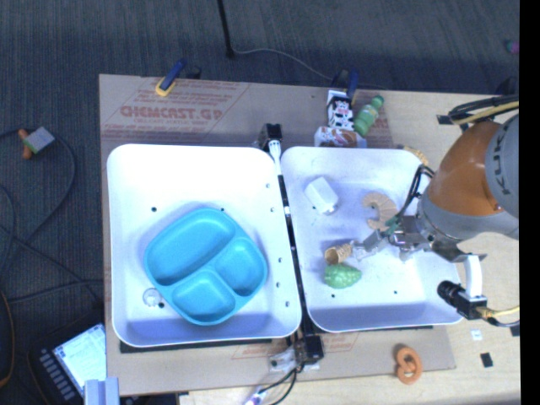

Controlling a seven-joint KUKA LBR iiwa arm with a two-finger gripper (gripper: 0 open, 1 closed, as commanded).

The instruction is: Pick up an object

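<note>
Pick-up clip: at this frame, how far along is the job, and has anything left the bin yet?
Done: the arm has reached into the right bin, its hand low among the items. In hand: nothing visibly gripped. The hand sits beside the small brown cone-shaped piece, above the green object. Left: closing on one item and lifting it. The white block and tan ring also lie on the bin floor.

A blue divided plate (pixel 205 264) lies in the left bin (pixel 126 167).
</note>
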